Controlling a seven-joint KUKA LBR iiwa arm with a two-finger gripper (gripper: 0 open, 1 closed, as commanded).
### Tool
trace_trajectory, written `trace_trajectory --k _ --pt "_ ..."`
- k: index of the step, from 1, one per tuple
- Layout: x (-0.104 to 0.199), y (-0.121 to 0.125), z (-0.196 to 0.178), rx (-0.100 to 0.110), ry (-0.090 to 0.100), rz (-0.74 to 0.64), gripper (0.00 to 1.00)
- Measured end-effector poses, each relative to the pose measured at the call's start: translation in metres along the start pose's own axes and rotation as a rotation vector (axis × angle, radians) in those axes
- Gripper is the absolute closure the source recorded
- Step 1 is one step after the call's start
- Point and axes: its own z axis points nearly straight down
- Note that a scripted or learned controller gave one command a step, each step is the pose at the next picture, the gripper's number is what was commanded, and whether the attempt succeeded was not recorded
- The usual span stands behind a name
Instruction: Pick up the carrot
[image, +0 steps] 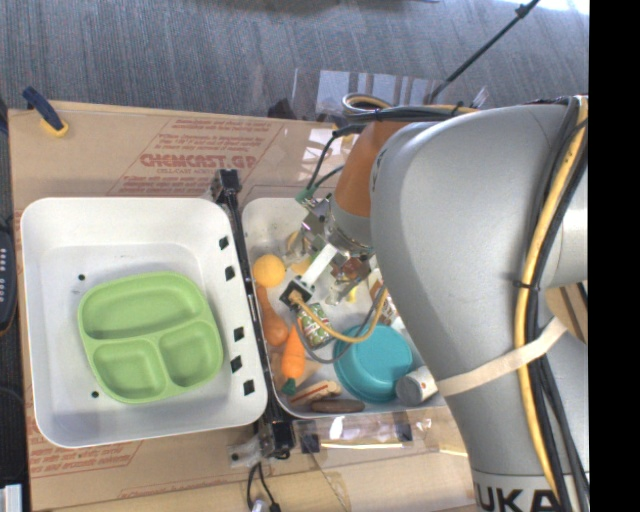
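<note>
Camera view is showing my claw (328, 245) hanging over the right bin (258, 215), above the teal bowl (372, 368) in the frame. I am not able to tell whether it is released or clenched. The carrot (292, 356) is lying just left of the bowl, an orange ball (268, 270) sitting farther up-left. Well left of the bowl, the left bin (40, 230) is holding a green plate (150, 335).

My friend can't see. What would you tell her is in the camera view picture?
A big grey robot arm reaches over the right white bin, where an orange carrot lies near a teal bowl and an orange ball. The left white bin holds a green divided plate.
</note>
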Motion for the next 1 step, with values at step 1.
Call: trace_trajectory --k 1 --pt "0.0067 0.0073 -0.0011 -0.003 0.004 0.323 0.0"
